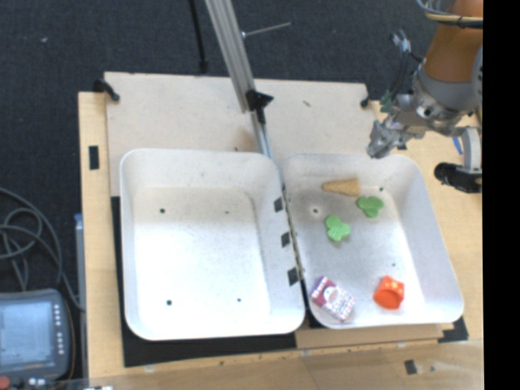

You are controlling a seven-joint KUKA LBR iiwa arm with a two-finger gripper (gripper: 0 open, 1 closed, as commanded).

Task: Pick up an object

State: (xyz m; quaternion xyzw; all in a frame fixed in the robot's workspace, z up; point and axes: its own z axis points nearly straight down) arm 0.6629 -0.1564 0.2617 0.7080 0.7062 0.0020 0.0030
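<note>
Hovering at the upper right of the frame, the gripper (pixel 382 146) sits over the far rim of the right bin (pixel 431 226), with the grey arm (pixel 443 80) and its orange band reaching in from the right edge. From this slanted look down I cannot tell how the gripper is set, and nothing is seen held in it. Five candidates lie in the right bin: a tan cone (pixel 341 187) on its side near the top, closest to the gripper; a green piece (pixel 370 205) just right of and below the cone; a second green piece (pixel 338 229) toward the bin's middle; an orange cup (pixel 390 292) near the lower right; and a pink-and-white packet (pixel 333 299) at the lower left, close to the divide between the bins. All of them rest apart from one another on the floor of the bin. The left bin (pixel 138 218) takes up the left middle of the frame. I judge the step to be the approach, before any descent, since the tool stands above the rim and not among the objects. The next move calls for choosing one target, most likely the cone or the nearer green piece, shifting down-frame and a little left to centre over it, then lowering straight onto it. The cone's taper may let it slip or roll aside.
</note>
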